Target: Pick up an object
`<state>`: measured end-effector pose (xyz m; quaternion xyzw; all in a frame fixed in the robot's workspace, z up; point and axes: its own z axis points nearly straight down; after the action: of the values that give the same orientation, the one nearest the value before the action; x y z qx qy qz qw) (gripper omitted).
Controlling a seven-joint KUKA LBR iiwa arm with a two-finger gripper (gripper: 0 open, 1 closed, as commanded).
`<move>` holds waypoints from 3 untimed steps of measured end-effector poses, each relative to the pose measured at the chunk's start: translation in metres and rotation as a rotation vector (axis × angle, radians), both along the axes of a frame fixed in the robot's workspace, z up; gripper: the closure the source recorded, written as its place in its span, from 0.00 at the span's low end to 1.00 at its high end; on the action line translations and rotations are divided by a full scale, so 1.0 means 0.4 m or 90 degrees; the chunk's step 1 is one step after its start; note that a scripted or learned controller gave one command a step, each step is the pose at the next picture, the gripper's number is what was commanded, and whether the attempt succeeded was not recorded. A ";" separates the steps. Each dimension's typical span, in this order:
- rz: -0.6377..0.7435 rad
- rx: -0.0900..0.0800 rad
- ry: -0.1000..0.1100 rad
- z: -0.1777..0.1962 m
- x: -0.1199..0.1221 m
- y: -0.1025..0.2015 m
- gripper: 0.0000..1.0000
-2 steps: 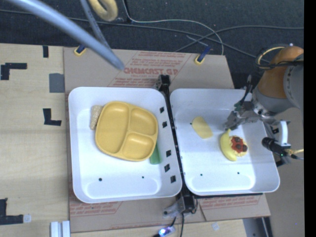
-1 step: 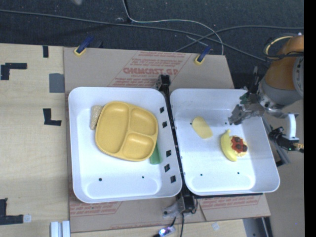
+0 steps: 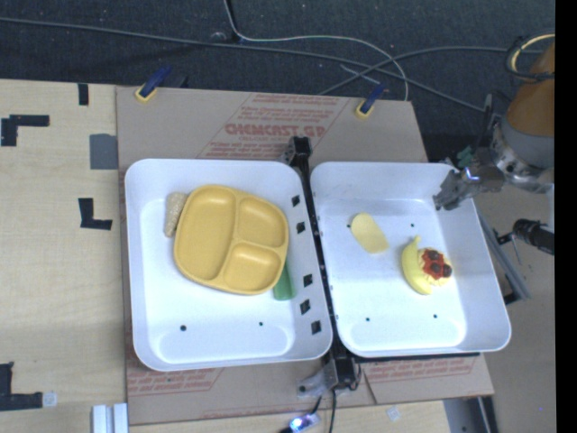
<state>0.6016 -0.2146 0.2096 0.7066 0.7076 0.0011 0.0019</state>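
Observation:
In the right bin [image 3: 469, 327] lie a pale yellow oval piece [image 3: 369, 233] and, to its right, a yellow banana-shaped toy with a red patch on top [image 3: 425, 267]. The left bin [image 3: 149, 332] holds a yellow divided plate [image 3: 231, 239], with a tan piece [image 3: 173, 213] poking out at its left edge and a green piece [image 3: 284, 283] at its lower right. My gripper [image 3: 453, 190] hangs at the right bin's upper right rim, up and to the right of the banana toy, with nothing seen in it.
The bins rest on a brown cardboard sheet [image 3: 270, 124] held by yellow-blue clips [image 3: 153, 83]. Black cables [image 3: 297, 39] run across the dark floor behind. A black divider [image 3: 311, 260] separates the two bins.

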 end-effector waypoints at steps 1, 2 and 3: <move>0.000 0.001 0.002 0.025 0.001 0.002 1.00; 0.001 0.001 0.004 0.011 -0.033 0.109 1.00; 0.001 0.001 0.004 -0.011 -0.059 0.228 1.00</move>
<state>0.5780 -0.1233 0.2050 0.7058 0.7084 -0.0009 -0.0010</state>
